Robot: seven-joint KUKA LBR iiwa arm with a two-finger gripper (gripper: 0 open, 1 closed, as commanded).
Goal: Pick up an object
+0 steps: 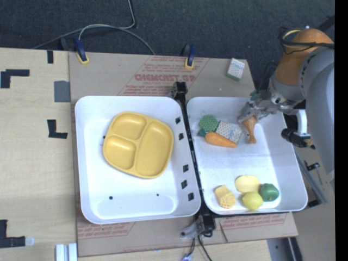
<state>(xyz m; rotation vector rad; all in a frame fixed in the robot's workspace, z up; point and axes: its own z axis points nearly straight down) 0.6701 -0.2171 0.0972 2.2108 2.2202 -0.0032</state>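
Reaching in from three o'clock, the grey arm with its orange band (300, 41) puts the gripper (251, 113) near the top rim of the right bin (283, 167). Its fingers are parted a little over the upper end of a small orange-brown piece (250, 129), though whether they pinch it cannot be told. At nine o'clock from that piece sit a checkered block (228, 130), a carrot (220, 140) and a green item (207, 123), bunched near the divider. Open white floor fills the bin's middle. At six o'clock, along the bottom rim, lie a corn cob (224, 196), two yellow fruits (247, 184) and a green pepper (268, 192). A yellow divided plate (137, 144) occupies the left bin (87, 156).
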